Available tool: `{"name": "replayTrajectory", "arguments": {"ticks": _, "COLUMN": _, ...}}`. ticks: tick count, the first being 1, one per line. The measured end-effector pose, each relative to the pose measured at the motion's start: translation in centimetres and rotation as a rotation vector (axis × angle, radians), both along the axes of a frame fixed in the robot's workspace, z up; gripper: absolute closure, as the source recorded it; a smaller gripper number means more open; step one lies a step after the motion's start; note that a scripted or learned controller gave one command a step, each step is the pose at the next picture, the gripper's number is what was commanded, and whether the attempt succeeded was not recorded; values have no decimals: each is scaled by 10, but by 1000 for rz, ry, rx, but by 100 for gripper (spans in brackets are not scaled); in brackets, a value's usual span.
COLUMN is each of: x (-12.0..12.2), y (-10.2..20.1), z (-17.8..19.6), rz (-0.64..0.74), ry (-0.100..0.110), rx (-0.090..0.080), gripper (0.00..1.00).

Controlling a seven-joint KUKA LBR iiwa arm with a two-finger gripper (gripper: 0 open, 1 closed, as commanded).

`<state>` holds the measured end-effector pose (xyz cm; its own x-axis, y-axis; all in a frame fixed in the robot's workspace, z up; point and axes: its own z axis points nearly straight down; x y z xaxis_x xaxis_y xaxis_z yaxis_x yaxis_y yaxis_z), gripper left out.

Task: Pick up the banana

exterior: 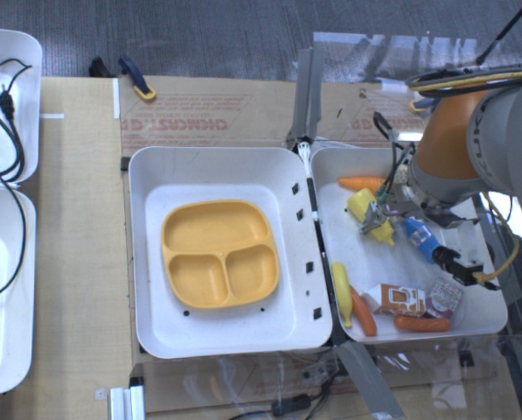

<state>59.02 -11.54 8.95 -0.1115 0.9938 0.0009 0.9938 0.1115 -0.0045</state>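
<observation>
The banana [339, 292] lies in the right bin [479, 318], flat against its left wall near the front corner, with a carrot [363, 312] just beside it. Further along the front edge sit a small carton [402, 299], a second orange piece [422, 324] and a wrapper [446, 294]. Toward the back of that bin the claw [379, 220] hangs low over a yellow lump [362, 204], with another carrot [362, 183] behind and a blue bottle [421, 237] to its right; whether it is spread or closed I cannot tell. It looks well apart from the banana, so the pick seems not yet done: reach, grip and lift remain. The left bin [147, 261] holds a yellow tray [219, 253].
</observation>
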Motion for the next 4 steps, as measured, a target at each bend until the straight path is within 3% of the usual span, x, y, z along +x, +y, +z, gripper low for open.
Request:
{"name": "replayTrajectory", "arguments": {"ticks": 1, "x": 33, "y": 67, "z": 170, "rz": 6, "ry": -3, "rx": -3, "gripper": 100}}
{"name": "replayTrajectory", "arguments": {"ticks": 2, "x": 60, "y": 128, "z": 196, "rz": 19, "ry": -2, "rx": -3, "gripper": 100}}
{"name": "replayTrajectory", "arguments": {"ticks": 3, "x": 69, "y": 181, "z": 183, "rz": 6, "ry": 0, "rx": -4, "gripper": 100}}
{"name": "replayTrajectory", "arguments": {"ticks": 4, "x": 37, "y": 214, "z": 187, "rz": 290, "ry": -1, "rx": -2, "gripper": 100}}
